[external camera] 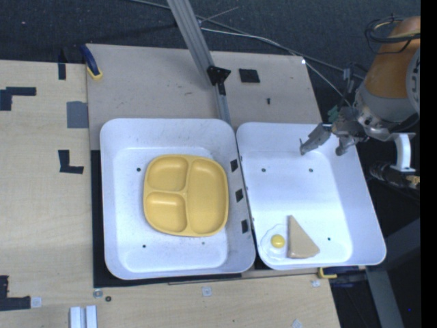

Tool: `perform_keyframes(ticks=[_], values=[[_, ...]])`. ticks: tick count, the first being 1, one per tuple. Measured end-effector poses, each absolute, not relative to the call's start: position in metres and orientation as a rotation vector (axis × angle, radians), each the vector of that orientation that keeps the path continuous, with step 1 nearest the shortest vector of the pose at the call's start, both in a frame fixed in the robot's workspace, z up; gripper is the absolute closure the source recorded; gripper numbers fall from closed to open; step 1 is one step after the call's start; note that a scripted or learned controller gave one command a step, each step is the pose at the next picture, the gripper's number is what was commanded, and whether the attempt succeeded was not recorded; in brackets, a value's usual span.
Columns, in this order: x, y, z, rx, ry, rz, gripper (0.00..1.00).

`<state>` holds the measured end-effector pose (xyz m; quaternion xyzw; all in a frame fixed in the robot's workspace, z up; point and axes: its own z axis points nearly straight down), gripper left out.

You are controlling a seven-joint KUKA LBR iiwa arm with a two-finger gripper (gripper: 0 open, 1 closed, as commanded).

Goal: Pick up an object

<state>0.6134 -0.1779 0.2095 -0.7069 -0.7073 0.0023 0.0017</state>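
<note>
Bins side by side on the bench. Left shallow white plastic bin (pixel 116 183) holds one thing: a yellow rounded-square plastic plate with three compartments (pixel 186 195), lying flat, roughly centred, apart from all four walls. Compartments look bare.

Right shallow white plastic bin (pixel 355 203) holds two small items, both at its near edge:
- tan wedge-shaped piece (pixel 299 239), lying flat, point toward the far side, near the front wall
- small yellow round piece (pixel 277 240), just left of the wedge, close to it; can't tell if they touch. It sits on a pale round patch in the near left corner.

Rest of that bin's floor is bare white.

Two-finger gripper (pixel 321 144) sits over the far right part of the right bin, near its far wall, well apart from wedge and round piece. Fingers spread, nothing between them. Grey arm with orange band (pixel 392 74) comes in from the right edge, above the bin's right rim.

Around: grey metal pole (pixel 191 29) runs diagonally from the top down to a black bracket (pixel 218 74) just beyond the gap between the bins. Thin cables (pixel 273 43) trail across the bench top toward the arm. Blue-and-yellow clamp (pixel 91 61) at the far left corner of the tan board. Black tape marks (pixel 67 161) on the wooden surface to the left. Nothing lies between gripper and the two small items.
</note>
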Motion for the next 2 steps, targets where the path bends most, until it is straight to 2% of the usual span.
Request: perform_keyframes(ticks=[2], values=[[0.622,-0.17,0.085,-2.217,-2.223,0.006,0.0]])
